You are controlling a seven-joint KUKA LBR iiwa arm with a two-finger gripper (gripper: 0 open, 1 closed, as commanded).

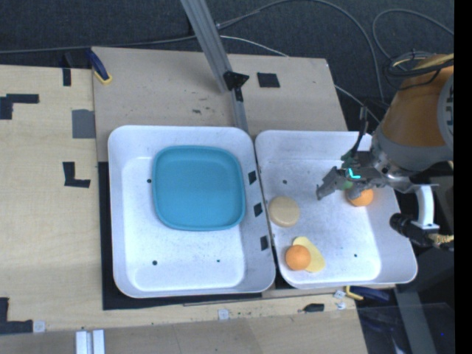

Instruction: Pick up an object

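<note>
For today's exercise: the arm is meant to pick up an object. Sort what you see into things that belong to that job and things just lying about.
Belongs to the job:
hand
orange ball by the hand
front orange ball
beige disc
yellow piece
right bin

Lying about:
blue plate
left bin

Taking the beige disc [284,212] in the right bin [295,147] as landmark, bare white floor is lying open above it toward the bin's far wall and to its right across the middle. Just below it an orange ball [297,257] is sitting against a yellow piece [313,255], narrowing the near end. To the disc's right the end effector [341,182] and arm [417,124] are crowding the side by another orange ball [361,196], while to its left the bins' shared rim is standing in the way, with a blue plate [198,186] covering most of the left bin [125,271].
</note>
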